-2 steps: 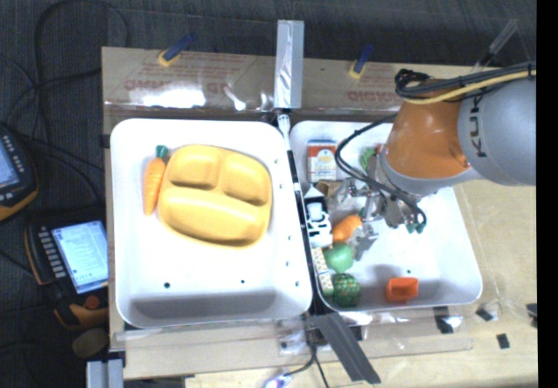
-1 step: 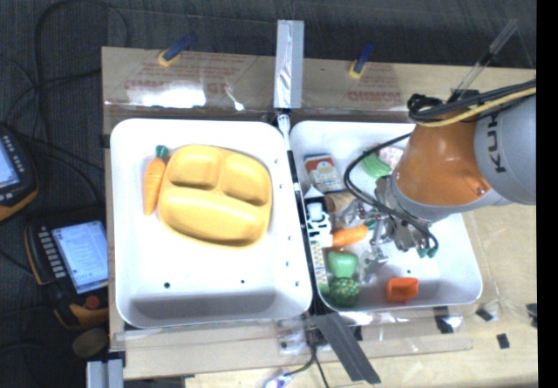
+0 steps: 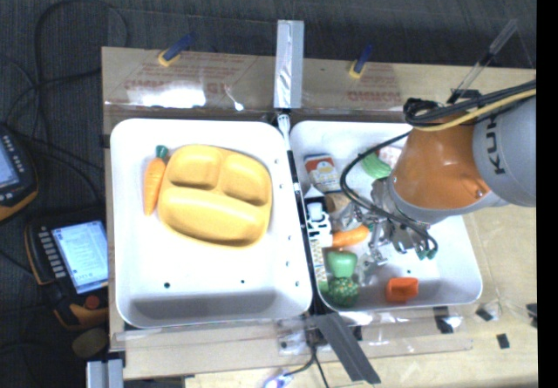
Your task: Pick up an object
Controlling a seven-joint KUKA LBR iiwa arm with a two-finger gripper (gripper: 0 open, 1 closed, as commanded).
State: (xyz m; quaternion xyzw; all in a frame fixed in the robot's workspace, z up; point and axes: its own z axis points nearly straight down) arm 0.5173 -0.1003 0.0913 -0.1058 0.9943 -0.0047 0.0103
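Note:
The right bin [image 3: 462, 277] holds several toy foods: a small orange piece [image 3: 349, 236], a green pepper [image 3: 340, 262], a dark green broccoli [image 3: 343, 291], an orange-red block [image 3: 401, 289], a white and red carton [image 3: 323, 173] and a light green piece [image 3: 377, 166]. My gripper [image 3: 377, 238] hangs low in this bin below the arm's orange band [image 3: 436, 173], just right of the small orange piece and above the block. The wrist and cables hide much of it.
The left bin [image 3: 131, 282] carries a yellow divided tray [image 3: 214, 194] with a toy carrot [image 3: 153, 181] at its left side. A black and white item [image 3: 316, 222] lies against the divider between the bins. Yellow and black cables [image 3: 471, 103] trail off the arm.

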